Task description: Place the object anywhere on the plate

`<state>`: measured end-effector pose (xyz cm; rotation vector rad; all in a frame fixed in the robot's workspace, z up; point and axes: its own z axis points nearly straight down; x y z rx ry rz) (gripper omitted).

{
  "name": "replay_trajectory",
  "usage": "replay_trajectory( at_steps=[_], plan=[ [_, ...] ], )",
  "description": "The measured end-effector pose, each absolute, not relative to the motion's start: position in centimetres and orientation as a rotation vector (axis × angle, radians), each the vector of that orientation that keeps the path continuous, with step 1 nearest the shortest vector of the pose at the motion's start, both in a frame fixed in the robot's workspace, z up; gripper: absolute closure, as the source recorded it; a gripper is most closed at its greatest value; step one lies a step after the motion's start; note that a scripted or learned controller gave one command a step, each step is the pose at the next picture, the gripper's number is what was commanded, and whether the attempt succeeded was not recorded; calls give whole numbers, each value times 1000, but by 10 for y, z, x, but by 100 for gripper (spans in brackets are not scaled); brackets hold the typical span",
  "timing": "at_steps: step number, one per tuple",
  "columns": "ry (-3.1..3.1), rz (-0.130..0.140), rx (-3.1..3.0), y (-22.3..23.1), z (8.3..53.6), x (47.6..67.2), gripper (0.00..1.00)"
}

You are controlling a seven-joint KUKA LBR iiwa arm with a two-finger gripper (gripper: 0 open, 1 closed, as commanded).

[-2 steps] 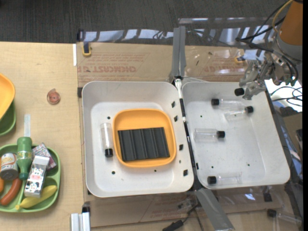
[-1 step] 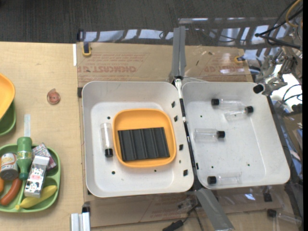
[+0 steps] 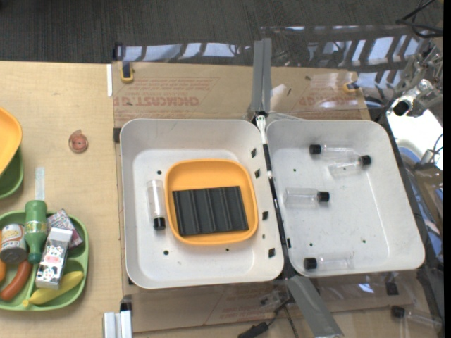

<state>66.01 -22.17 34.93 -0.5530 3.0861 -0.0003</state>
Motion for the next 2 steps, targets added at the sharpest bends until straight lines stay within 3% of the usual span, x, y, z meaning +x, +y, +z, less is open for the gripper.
replay_trajectory(
  at_steps=[1,2],
  plan=[
    [2976,-1,-985,-222,442,660,100],
    [2736,0,-1532,-222,441,660,100]
  ],
)
